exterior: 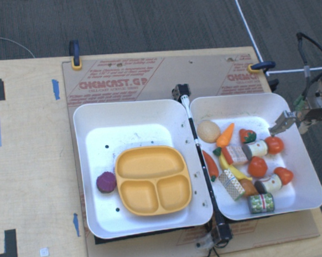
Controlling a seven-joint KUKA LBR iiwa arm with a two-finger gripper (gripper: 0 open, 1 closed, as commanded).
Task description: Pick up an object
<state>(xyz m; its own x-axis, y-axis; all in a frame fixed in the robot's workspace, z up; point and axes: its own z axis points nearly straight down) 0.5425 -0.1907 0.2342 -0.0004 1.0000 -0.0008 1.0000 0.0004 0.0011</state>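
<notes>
The right bin (305, 166) holds several toy foods: a beige egg-shaped piece (208, 131), an orange carrot (225, 135), a red tomato (257, 167), a yellow banana (233, 170), a silver grater (231, 184) and a green can (261, 202). My gripper (282, 123) hangs at the bin's right back rim, over its wall, just above and right of a small bottle (258, 148) with a red ball (274, 144) at its end. Nothing shows in the gripper. It is small and partly blurred here.
In the left bin (91, 158) lie a yellow three-part tray (153, 179) and a purple round piece (106, 182). A black divider clamp (181, 91) sits between the bins. Blue-handled clamps (261, 65) hold the board's back edge. A white cable (244, 16) runs across the floor.
</notes>
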